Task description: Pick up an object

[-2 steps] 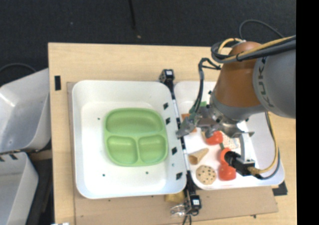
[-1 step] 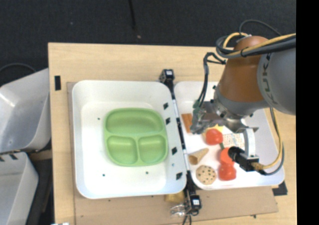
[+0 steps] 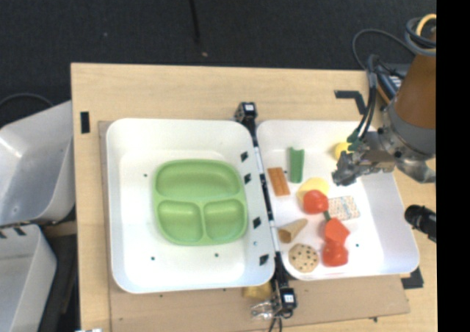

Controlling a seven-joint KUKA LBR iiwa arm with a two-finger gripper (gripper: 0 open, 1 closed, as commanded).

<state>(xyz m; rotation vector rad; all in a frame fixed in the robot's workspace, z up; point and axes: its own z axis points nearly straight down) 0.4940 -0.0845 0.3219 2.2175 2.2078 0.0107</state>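
Nearest the camera, at the front of the right bin [image 3: 382,250], lies the cookie [image 3: 302,257], and just beside it two red pieces [image 3: 335,241] stacked close. A cone-shaped brown piece [image 3: 293,230] sits by the divider. None of these is crowded against a wall, so any would give my hand room on both sides.

Farther in come a patterned square [image 3: 343,208], a red pepper [image 3: 315,201] touching a yellow piece [image 3: 313,186], and an orange stick [image 3: 277,181] beside a green stick [image 3: 296,164]. My hand [image 3: 345,174] hangs low over this middle stretch, near the patterned square, carrying nothing that I can see; whether it is apart or together I cannot tell, since it is dark and blurred. A yellow lump [image 3: 341,150] lies just behind it.

In the left bin [image 3: 125,198] rests a green divided plate [image 3: 200,200], well apart from my reach.
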